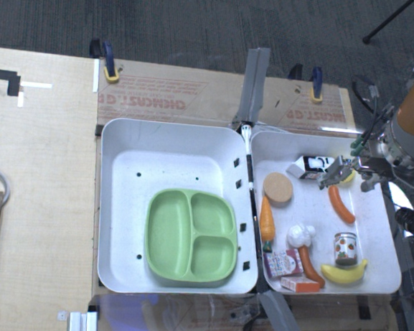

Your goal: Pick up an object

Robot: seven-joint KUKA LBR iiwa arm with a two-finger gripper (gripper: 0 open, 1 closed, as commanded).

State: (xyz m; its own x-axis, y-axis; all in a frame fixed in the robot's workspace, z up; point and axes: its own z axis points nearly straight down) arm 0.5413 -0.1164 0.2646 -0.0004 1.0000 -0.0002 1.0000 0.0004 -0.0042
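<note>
My gripper (348, 179) hangs over the back right part of the right bin (386, 213), open, with nothing between its fingers. A small yellow item (348, 176) sits right at its tips. Just below lies a red sausage (341, 202). A black and white box (311, 164) is to the gripper's left. Further left are a tan round disc (278, 188) and a carrot (267, 218). Toward the front lie a white lump (299, 235), a small can (344, 247) and a banana (344, 273).
The left bin (118, 189) holds a green divided plate (192, 234). At the right bin's front are a pink packet (280, 263), a red pepper (311, 265) and a red box (299, 284). A grey divider bar (253, 86) rises behind the bins. Clamps sit on the cardboard.
</note>
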